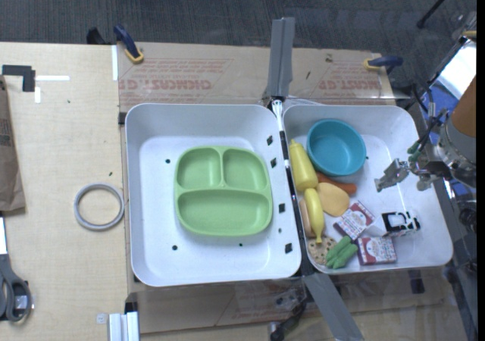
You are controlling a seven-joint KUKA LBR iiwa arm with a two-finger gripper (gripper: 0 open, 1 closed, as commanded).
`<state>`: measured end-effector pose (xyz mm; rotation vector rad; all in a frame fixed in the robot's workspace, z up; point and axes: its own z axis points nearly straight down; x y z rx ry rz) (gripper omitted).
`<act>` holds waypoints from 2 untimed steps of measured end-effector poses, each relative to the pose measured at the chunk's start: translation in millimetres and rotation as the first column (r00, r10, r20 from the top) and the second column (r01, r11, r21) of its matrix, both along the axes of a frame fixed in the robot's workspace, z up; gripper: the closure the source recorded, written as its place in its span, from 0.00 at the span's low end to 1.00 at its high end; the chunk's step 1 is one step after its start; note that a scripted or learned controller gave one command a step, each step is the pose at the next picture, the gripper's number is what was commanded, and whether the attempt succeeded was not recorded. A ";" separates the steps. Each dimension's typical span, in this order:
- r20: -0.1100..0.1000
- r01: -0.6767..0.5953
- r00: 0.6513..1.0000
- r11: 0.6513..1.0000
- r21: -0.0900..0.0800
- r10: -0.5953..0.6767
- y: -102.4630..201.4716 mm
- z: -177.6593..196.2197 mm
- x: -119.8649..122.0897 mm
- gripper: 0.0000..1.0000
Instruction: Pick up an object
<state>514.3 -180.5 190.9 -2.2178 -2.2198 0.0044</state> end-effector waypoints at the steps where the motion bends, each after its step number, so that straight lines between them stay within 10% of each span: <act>1: 0.003 -0.144 0.990 0.990 -0.001 0.144 34.4 -65.5 56.9 0.00; 2: 0.004 -0.123 0.992 0.992 -0.002 0.123 36.4 13.0 47.6 0.00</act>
